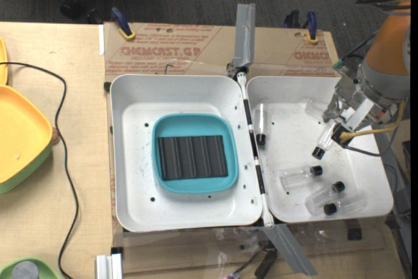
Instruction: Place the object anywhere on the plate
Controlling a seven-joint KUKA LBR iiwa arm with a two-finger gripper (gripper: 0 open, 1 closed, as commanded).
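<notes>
At the right bin's (290, 140) right edge hangs the gripper (334, 115), its grip impossible to tell; clear black-capped vials (297, 178) lie apart from it, toward the front-right corner.

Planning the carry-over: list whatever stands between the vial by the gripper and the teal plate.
The bins' adjoining rims cross the way from vial to plate; a second vial lies along the right bin's left wall.

brown sheet (196, 59), red print, seemingly CHEMCAST GP
</notes>
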